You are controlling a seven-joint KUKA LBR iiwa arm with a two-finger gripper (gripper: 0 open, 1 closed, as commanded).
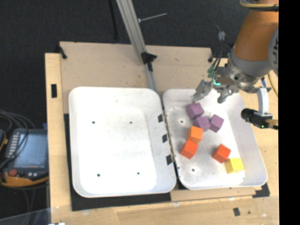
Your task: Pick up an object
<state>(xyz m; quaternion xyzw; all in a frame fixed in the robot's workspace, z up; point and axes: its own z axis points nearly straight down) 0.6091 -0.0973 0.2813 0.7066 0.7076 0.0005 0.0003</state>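
The right bin (pixel 248 165) holds several small cubes. Three purple cubes cluster near its middle: one at the upper left (pixel 195 110), one below it (pixel 203 122) and one to the right (pixel 216 123). An orange cube (pixel 195 133) sits above a red-orange cube (pixel 189 148). Another red-orange cube (pixel 221 153) lies next to a yellow cube (pixel 234 165). My gripper (pixel 212 93) hangs open over the bin's far end, just above the upper purple cube, with nothing between its fingers.
The left bin (pixel 117 139) lies beside the right one. A slanted metal rail (pixel 133 27) crosses the bench behind the bins. A black fitting (pixel 253 116) juts from the arm at the right bin's right rim. A handheld pendant (pixel 23 156) rests off the bench at the left.
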